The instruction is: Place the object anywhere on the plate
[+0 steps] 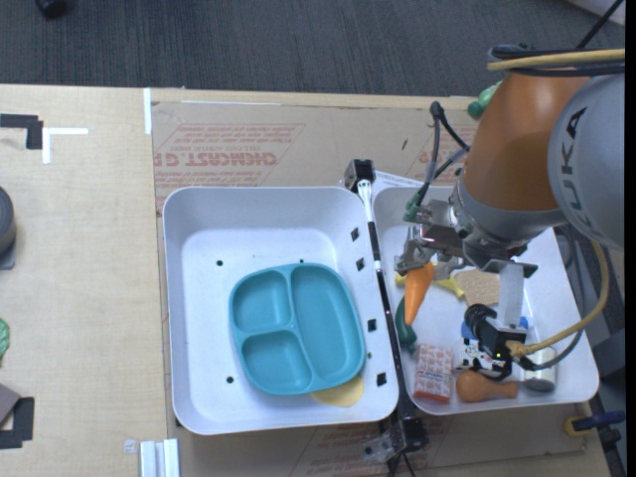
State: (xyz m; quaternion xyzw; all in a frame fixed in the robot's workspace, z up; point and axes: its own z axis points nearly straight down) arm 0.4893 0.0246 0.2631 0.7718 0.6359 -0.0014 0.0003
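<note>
While the grey/orange arm [537, 137] leans over the right bin [581, 366], its gripper [429, 256] sits at the fat end of a tapered orange toy carrot [415, 291]; can't tell whether it grips the carrot. Smooth teal plastic plate [296, 328], 3 compartments w/ rounded corners, lies in the left bin [199, 227], partly over a yellow disc [340, 396]. Red-white patterned packet [433, 371] lies near the carrot tip.

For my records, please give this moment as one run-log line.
arm: over right white bin | turquoise three-compartment plate: left bin, bare | orange carrot: right bin
</note>
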